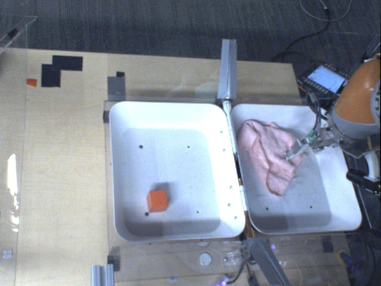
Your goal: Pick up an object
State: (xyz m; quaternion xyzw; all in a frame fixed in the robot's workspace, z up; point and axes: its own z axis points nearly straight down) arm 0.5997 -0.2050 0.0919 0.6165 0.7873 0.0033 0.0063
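A crumpled pink cloth (268, 154) lies in the right bin (321, 213), spread from its upper left toward the middle. My gripper (299, 150) reaches in from the right and sits low at the cloth's right edge, touching or just above the fabric. The grey wrist with its orange band (357, 94) hangs over the bin's right rim. A small orange block (158, 201) rests in the left bin (172, 124), near its front left, far from the gripper.
A metal post (227, 70) stands behind the seam between the bins. Black patches (59, 69) and a small orange marker (31, 83) lie on the bench at far left. A device with a lit screen (324, 79) and cables sit behind the right bin.
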